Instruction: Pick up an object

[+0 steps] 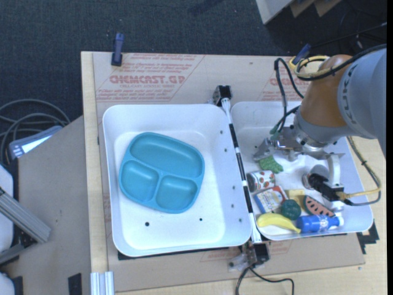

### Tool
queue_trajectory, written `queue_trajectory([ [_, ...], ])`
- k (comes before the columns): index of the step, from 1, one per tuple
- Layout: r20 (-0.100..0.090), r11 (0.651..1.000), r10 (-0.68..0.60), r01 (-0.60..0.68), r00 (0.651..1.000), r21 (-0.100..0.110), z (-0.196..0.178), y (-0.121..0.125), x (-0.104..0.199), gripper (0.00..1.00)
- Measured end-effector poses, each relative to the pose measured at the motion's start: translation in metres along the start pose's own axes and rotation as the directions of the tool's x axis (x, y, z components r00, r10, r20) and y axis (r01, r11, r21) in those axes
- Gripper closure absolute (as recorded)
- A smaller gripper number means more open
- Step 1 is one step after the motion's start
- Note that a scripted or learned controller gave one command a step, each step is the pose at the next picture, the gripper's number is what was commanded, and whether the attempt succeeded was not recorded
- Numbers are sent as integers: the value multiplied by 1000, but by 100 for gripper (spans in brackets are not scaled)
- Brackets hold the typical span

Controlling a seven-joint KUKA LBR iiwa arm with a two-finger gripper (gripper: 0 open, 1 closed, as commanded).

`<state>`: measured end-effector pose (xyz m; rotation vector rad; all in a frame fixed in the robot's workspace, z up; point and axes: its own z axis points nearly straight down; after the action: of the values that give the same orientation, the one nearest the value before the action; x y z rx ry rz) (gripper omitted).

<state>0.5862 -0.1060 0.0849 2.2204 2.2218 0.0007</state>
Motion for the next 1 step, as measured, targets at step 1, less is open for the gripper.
queue_trajectory([
  [1,1,1000,1,-1,1000,-1,-10,0,0,100],
])
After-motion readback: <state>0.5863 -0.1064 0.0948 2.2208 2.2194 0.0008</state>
